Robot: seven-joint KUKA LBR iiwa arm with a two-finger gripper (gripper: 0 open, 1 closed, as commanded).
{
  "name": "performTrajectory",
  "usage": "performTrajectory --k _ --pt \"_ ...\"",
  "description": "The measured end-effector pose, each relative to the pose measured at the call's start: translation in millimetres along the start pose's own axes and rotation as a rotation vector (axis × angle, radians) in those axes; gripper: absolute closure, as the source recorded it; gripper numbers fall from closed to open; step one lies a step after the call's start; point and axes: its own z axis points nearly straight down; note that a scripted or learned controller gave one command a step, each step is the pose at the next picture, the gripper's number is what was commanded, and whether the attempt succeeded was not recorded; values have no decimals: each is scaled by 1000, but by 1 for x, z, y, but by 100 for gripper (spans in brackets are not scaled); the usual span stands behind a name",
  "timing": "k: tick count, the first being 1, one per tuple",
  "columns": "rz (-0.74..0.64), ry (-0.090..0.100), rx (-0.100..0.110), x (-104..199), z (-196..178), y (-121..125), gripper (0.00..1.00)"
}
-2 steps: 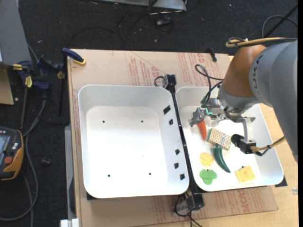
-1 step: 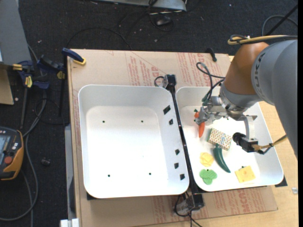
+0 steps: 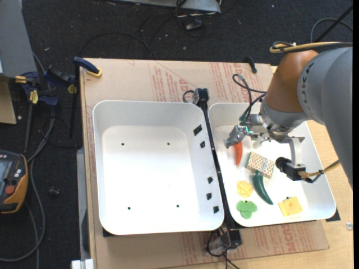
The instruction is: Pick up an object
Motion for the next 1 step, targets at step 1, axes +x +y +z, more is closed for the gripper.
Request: performTrajectory --k 1 --pt "0 0 2 8 21 -10 0"
